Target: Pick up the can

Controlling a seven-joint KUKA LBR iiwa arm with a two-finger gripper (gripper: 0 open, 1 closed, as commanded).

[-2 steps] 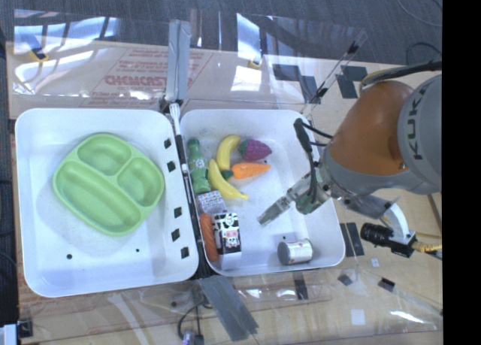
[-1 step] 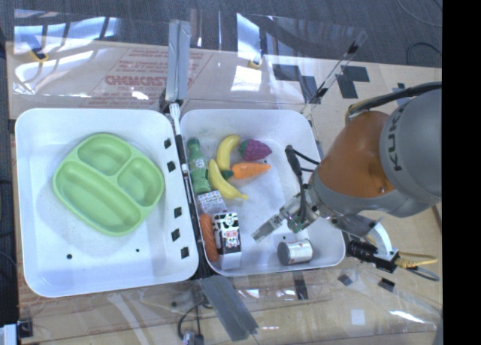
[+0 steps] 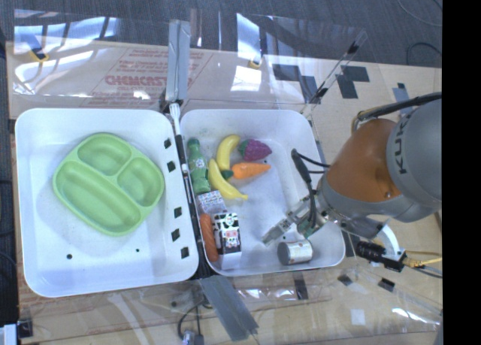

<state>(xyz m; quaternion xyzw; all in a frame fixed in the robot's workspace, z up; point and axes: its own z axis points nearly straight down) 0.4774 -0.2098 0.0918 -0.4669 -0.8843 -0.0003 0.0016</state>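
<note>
The approach step is judged in hand: the gripper (image 3: 289, 227) is seen open and empty just above the can (image 3: 295, 252), which must next be straddled and clamped.

The can (image 3: 295, 252) looks like dull, smooth metal. Beside it, the right bin (image 3: 289, 129) is smooth white plastic. The green divided plate (image 3: 108, 183) looks matt plastic.
</note>
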